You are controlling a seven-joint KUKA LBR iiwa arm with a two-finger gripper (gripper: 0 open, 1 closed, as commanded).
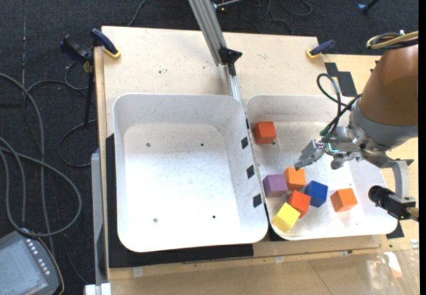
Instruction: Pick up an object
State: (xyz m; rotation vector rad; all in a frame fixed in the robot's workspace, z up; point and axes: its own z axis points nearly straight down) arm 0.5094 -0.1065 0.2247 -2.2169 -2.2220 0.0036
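Observation:
The right bin (293, 104) holds several small cubes. One orange cube (265, 132) sits alone near the divider. Lower down, an orange cube (295, 177), a purple cube (275, 184), a blue cube (316, 192), a red-orange cube (299, 202) and a yellow cube (286, 217) lie bunched together. Another orange cube (343, 199) rests to their right. My gripper (323, 154) hangs over the bin's middle right, just above and to the right of the cluster. It is open, with nothing between its fingers.
The left bin (173, 174) lies beside the right one, sharing a raised rim. A slanted metal pole (203, 10) crosses the bench's far side. Clamps sit at the bench's back corners. Cables run over the dark floor at left.

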